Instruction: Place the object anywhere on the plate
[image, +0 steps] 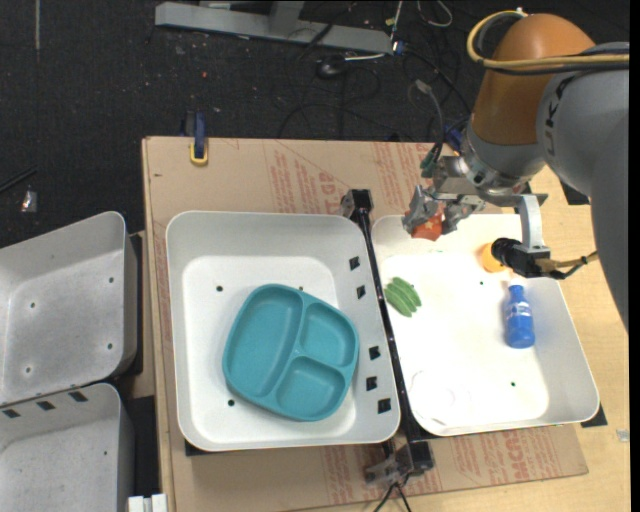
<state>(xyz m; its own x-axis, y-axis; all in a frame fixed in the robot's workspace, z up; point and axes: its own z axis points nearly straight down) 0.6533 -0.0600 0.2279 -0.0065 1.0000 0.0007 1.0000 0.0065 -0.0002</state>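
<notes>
Pincer sits over the far left corner of the right bin, fingers pointing down. A small red-orange object shows right at the fingertips and looks pinched between them, but the view is small and cluttered there, so I can't confirm how firm the grip is or if it's lifted off the bin floor.

Step in hand, my read: pick done or nearly done, transport not started. The object is at the pincer, well apart from the plate.

Next move calls for: lift clear of the bin wall, carry left across the divider between the bins, lower over the teal plate in the left bin, release. Anywhere on it counts, so the target is generous.

Counts:
- 1 teal plate, three compartments, nothing on it
- 1 red-orange object at the pincer
- 1 green ridged item, right bin, near the divider
- 1 blue bottle, right bin, right side
- 1 yellow-orange item, partly hidden by a black part beside it
- 2 bins on the bench
</notes>
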